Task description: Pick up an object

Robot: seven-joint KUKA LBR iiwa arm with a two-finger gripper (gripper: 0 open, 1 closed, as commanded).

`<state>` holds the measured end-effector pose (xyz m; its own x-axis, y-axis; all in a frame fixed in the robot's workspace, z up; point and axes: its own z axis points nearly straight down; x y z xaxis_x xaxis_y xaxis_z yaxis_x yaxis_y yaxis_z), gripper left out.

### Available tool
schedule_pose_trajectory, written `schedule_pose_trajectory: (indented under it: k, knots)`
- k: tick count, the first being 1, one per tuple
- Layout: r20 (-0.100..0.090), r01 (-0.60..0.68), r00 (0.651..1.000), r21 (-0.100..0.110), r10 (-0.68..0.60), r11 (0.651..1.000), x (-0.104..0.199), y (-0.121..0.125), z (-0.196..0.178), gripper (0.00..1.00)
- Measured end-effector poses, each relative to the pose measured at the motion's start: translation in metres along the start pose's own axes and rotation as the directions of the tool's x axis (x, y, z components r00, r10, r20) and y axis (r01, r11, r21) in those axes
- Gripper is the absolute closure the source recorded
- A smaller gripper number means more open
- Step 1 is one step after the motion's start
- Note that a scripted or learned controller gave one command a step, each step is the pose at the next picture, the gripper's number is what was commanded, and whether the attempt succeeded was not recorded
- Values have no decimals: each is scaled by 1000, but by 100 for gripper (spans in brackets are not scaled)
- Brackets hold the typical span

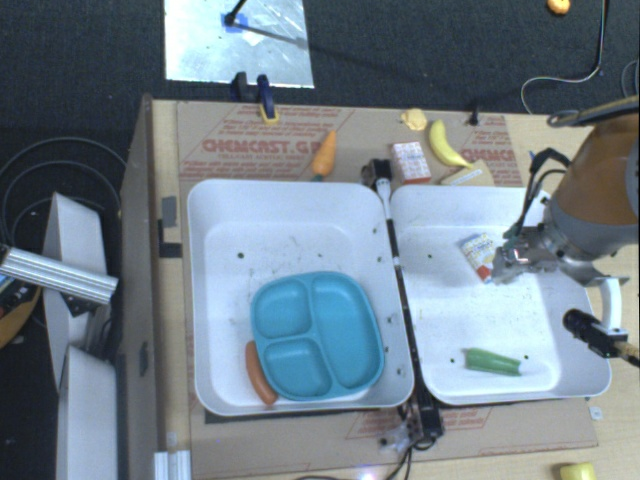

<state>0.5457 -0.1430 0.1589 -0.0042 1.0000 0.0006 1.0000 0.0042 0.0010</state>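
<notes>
My gripper (508,259) hangs low in the right bin (440,298), at its upper right part, on the grey and orange arm (600,198) that comes in from the right. Its tip is right beside a small white packet with red print (477,249), touching or nearly touching the packet's right end. A green vegetable-shaped piece (493,362) lies near the front of the same bin, well apart from the gripper. In the left bin (230,228) sit a blue divided plate (317,335) and an orange sausage-shaped piece (260,373) at the plate's left edge.
Behind the bins on the cardboard lie a carrot (324,154), a small printed box (411,161), a banana (445,144) and a yellow scrap (413,119). A black fitting on the arm (592,332) overhangs the right bin's right rim. Cables run at the back right.
</notes>
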Motion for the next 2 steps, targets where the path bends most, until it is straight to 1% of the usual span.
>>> schedule_pose_trajectory:
  k: [2]
  knots:
    - [0,1,1000,-2,-1,1000,26,-2,-44,100]
